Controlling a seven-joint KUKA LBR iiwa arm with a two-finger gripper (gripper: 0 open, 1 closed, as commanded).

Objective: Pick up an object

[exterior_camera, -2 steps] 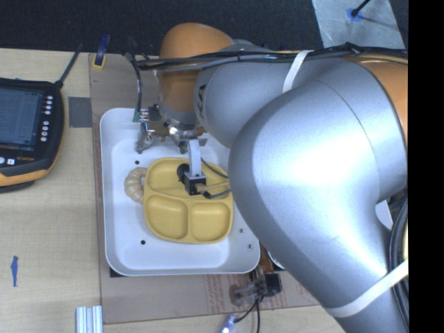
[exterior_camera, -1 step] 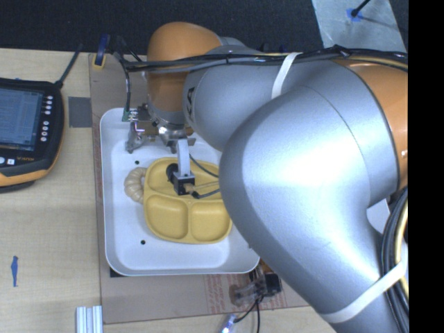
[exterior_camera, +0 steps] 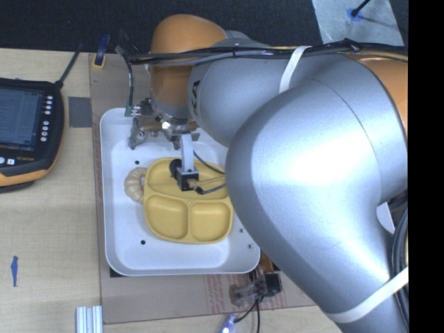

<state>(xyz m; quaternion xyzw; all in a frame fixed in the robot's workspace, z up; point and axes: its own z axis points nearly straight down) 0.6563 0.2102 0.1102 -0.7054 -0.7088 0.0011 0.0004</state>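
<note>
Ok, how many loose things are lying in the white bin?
2. A yellow divided tray fills the white bin's middle; a tan ridged piece sits at its left edge. The arm covers the right side, so more may be hidden.

A pale wooden bench (exterior_camera: pixel 48 255) meets a dark floor (exterior_camera: pixel 139 5) along the top, where a whitish sheet (exterior_camera: pixel 340 12) lies, and an orange-rimmed handheld screen (exterior_camera: pixel 24 127) rests at the bench's left edge.
</note>
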